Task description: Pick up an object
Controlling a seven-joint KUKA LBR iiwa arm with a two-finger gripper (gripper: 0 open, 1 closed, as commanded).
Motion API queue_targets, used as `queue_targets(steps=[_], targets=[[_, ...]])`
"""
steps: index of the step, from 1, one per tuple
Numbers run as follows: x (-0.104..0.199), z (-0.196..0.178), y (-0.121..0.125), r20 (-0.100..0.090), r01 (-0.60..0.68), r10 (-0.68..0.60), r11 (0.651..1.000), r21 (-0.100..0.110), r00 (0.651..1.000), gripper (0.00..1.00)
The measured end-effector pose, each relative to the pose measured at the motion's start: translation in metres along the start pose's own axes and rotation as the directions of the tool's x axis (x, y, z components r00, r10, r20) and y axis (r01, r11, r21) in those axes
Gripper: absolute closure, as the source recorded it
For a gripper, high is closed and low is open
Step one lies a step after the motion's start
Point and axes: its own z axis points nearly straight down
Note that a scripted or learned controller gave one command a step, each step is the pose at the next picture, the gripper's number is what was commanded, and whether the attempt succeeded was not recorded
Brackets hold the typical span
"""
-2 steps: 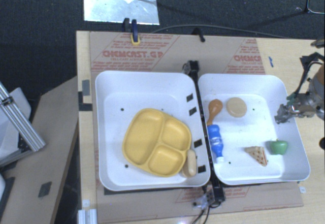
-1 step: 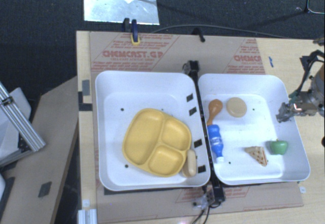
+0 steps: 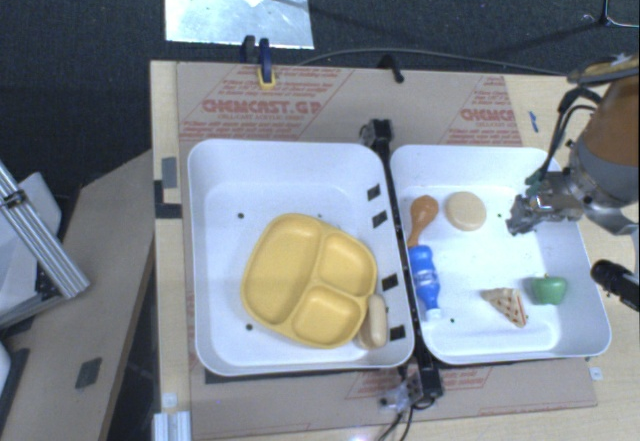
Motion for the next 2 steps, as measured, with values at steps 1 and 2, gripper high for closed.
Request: queue_targets(steps=[1, 2], targets=[[0.048, 0.009, 0.017, 0.0, -0.001, 0.001, 1.0, 0.0, 1.0, 1.0], [0.102, 0.017, 0.023, 0.0, -0.001, 0.001, 1.0, 0.002, 1.0, 1.0]])
